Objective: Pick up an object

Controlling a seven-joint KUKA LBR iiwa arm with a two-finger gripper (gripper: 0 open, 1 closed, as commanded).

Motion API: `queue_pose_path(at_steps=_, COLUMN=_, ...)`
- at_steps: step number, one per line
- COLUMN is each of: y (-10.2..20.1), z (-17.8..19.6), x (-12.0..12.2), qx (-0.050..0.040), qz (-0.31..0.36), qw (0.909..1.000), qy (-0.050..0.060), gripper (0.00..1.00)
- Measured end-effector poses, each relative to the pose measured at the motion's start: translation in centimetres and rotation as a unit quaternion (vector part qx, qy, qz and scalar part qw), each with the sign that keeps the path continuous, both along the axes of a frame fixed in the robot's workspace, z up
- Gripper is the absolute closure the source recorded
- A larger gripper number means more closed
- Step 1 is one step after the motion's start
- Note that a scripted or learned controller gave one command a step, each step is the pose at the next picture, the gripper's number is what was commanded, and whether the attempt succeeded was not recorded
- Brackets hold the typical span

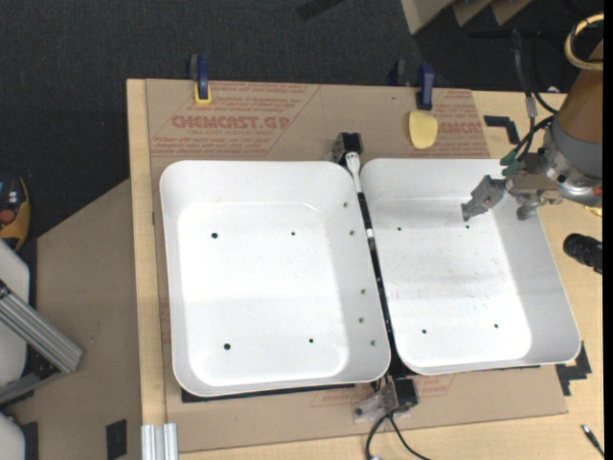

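Your gripper (498, 197): over the right bin's (460, 353) far right corner, fingers (477, 202) spread, holding nothing. Your nearest object, a yellow piece (422, 128), lies on the surface (287, 113) beyond that bin's far edge.

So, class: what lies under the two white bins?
A brown protective sheet printed with red lettering lies under the left bin and right bin. The bins cover its middle, so anything there is hidden.

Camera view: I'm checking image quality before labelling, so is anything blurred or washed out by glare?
Camera view: the left bin is sharp with a soft brighter band across its floor; the right bin likewise; the tool looks slightly soft.
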State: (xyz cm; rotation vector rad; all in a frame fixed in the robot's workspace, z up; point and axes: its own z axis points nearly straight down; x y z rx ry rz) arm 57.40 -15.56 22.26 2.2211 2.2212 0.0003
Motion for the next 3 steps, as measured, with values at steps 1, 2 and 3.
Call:
queue_pose_path(at_steps=1, y=0.0, z=1.1, x=0.1, qx=-0.0005, qz=0.0, qw=1.0, qy=-0.001, gripper=1.0)
queue_pose_path(at_steps=2, y=2.3, z=16.1, x=1.0, qx=-0.0018, qz=0.002, qw=1.0, qy=-0.008, gripper=1.0)
queue_pose_path(at_steps=3, y=7.9, z=5.3, x=4.9, qx=0.0009, qz=0.002, qw=1.0, qy=0.002, gripper=1.0)
